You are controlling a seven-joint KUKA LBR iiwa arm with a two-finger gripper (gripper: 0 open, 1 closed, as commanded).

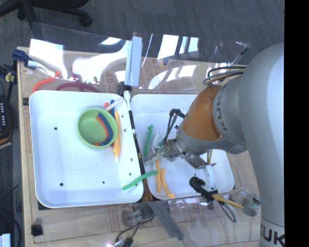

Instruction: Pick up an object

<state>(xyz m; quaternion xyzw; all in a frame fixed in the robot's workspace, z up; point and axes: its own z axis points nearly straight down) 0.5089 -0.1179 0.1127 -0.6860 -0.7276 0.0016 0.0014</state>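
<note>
lab/robot test cell | KUKA arm point(251, 106) at right | two white bins point(63, 164) on bench, center | office chair base point(72, 12) + grey carpet point(203, 19), top

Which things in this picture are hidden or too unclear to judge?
- Gripper: small and dark in the camera view; its state and whether it holds anything cannot be told.
- Right bin: the arm covers much of its right side.
- Items in the green bowl: overlapping, kinds unclear.
- Green stick: lies across the bins' shared edge; which bin it rests in is unclear.
</note>
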